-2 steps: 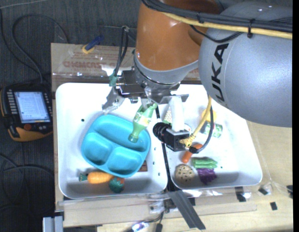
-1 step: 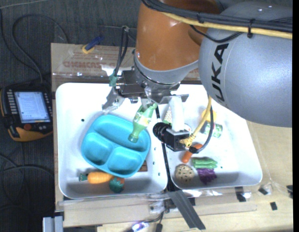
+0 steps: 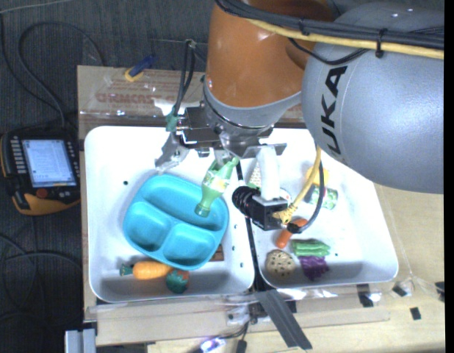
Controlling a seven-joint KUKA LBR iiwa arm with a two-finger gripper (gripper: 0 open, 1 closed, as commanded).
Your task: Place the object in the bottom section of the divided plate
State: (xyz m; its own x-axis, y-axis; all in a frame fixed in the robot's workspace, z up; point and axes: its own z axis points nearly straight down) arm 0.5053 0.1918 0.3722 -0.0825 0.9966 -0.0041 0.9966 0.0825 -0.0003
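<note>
A blue divided plate (image 3: pixel 155 223) lies in the left white bin (image 3: pixel 102 190). A green bottle (image 3: pixel 212 187) hangs tilted over the plate's upper right part, its base close to the plate and its neck up between the fingers of my gripper (image 3: pixel 225 162). The gripper is shut on the bottle's neck, just above the plate's far right rim. The big grey and orange arm hides the bins' far middle.
An orange carrot (image 3: pixel 150 271) and a dark green piece (image 3: pixel 177 280) lie in front of the plate. The right bin (image 3: pixel 377 248) holds a cookie (image 3: pixel 280 262), purple and green items (image 3: pixel 312 257), a small orange piece (image 3: pixel 284 236) and a white bottle (image 3: pixel 269 169).
</note>
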